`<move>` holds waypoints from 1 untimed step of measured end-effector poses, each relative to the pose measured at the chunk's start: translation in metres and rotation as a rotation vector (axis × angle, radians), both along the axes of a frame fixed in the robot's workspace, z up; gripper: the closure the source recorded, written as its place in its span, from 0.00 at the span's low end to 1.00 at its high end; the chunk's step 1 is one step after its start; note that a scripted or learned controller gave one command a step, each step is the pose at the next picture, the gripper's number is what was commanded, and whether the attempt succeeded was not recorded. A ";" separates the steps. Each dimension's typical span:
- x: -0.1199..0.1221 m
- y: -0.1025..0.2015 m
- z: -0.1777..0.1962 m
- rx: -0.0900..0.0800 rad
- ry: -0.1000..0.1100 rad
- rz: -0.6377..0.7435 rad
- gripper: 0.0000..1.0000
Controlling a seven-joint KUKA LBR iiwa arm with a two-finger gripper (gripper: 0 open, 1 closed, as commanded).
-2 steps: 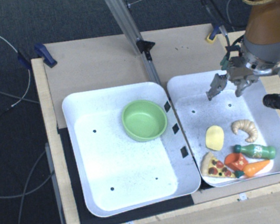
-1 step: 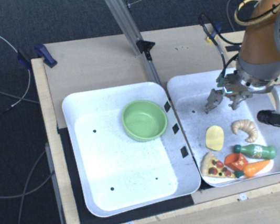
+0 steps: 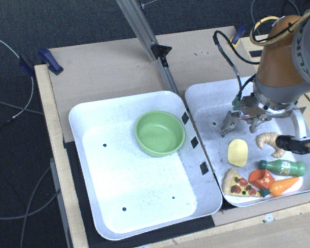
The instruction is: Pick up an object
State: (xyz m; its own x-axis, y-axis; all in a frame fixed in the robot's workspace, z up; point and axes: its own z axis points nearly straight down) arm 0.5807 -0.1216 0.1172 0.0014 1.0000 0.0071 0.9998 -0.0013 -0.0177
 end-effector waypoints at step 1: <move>0.003 0.000 0.016 0.000 -0.009 -0.001 1.00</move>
